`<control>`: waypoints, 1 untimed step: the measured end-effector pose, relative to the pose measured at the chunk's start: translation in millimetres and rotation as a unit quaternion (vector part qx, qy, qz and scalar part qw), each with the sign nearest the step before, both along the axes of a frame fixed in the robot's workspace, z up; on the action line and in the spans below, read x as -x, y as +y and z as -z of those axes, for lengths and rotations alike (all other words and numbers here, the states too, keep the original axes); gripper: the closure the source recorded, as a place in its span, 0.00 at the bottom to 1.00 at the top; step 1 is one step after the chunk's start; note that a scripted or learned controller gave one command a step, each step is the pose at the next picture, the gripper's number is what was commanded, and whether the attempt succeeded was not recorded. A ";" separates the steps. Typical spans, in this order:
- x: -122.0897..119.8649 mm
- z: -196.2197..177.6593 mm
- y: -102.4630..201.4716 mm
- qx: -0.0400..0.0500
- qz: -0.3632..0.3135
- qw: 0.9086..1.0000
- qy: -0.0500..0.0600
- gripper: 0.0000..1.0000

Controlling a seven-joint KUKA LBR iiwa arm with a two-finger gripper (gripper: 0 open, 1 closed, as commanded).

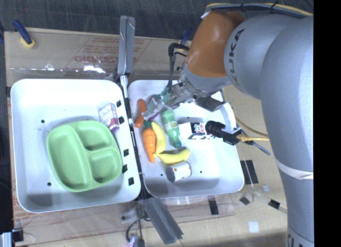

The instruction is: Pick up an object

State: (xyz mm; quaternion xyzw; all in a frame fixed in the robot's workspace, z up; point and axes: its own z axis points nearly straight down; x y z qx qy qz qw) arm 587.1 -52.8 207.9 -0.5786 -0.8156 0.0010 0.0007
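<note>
My gripper hangs low over the upper left part of the right bin, with the grey arm and its orange band reaching in from the right. Just below it stands a green bottle, lying lengthwise. A small orange carrot lies to the gripper's left against the bin wall. A larger carrot and a yellow banana lie side by side below the bottle. A white cup lies on its side near the bin's front. Nothing is visibly held.
A small black-and-white card lies right of the bottle. The left bin holds a green divided plate and a small pink-and-white carton near the shared wall. A grey bar runs between the bins at the back.
</note>
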 end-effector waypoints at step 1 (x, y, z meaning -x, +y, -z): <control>53.5 92.4 -49.3 -0.001 0.023 1.000 0.001 0.00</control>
